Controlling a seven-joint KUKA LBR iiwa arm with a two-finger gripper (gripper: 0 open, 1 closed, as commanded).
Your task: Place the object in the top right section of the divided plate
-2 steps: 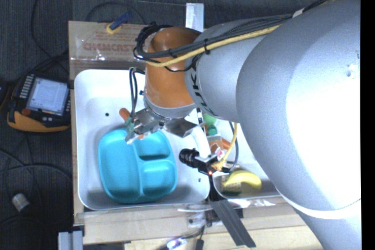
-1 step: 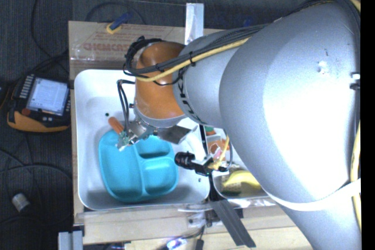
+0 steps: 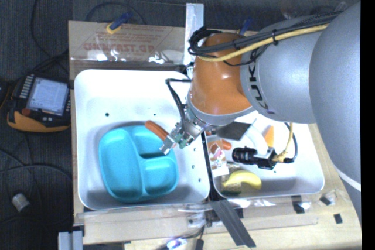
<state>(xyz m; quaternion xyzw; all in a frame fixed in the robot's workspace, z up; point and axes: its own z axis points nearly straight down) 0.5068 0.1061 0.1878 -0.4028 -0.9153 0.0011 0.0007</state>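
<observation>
Two white bins side by side. Left bin (image 3: 88, 126): blue divided plate (image 3: 136, 162); orange carrot-like piece (image 3: 156, 129) at its 1 o'clock rim, clasped between the gripper (image 3: 173, 141) fingers. Right bin (image 3: 304, 181): banana (image 3: 241, 181), small mixed items.

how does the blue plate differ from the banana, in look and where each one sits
The blue plate is large, turquoise and split into sections; the banana is small, yellow and curved. The plate fills much of the left bin, while the banana lies at the near edge of the right bin among other small items. The gripper hangs at the plate's top right edge, away from the banana. Both rest flat on a white bin floor.
</observation>
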